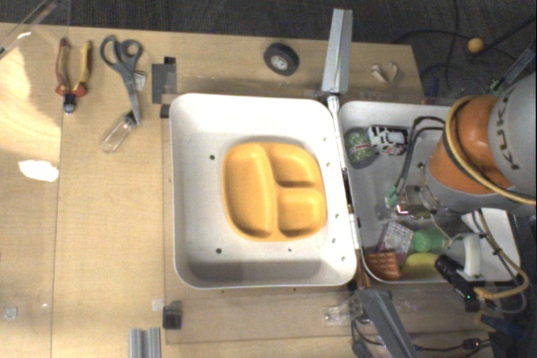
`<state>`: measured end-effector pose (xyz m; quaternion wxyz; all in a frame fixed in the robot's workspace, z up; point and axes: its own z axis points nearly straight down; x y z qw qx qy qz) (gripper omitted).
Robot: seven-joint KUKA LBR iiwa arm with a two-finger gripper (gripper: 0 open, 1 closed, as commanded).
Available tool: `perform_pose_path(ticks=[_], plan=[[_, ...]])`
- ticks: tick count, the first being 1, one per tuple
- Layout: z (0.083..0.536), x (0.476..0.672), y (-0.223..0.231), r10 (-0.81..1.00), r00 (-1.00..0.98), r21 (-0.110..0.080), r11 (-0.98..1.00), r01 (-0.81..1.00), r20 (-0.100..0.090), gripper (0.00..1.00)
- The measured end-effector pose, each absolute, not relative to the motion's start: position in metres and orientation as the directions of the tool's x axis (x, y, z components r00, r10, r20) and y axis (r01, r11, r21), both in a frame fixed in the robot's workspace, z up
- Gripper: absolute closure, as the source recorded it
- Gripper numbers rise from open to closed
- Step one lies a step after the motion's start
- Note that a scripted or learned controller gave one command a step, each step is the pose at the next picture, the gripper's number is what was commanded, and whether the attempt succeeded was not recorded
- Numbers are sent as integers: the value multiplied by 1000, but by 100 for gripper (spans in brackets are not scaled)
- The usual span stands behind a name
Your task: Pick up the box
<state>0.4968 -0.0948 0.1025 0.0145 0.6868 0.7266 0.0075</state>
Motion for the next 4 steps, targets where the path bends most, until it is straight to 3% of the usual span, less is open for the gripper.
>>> perform_pose_path(ticks=[1, 2, 3, 4], plan=[[186, 501, -69, 884, -467, 7, 467, 884, -4, 100], [185, 493, -11, 998, -59, 6, 59, 998, 0, 100], [184, 488, -61, 992, -123, 4, 123, 992, -1, 100], [184, 488, -61, 992, -123, 4, 123, 992, -1, 0]])
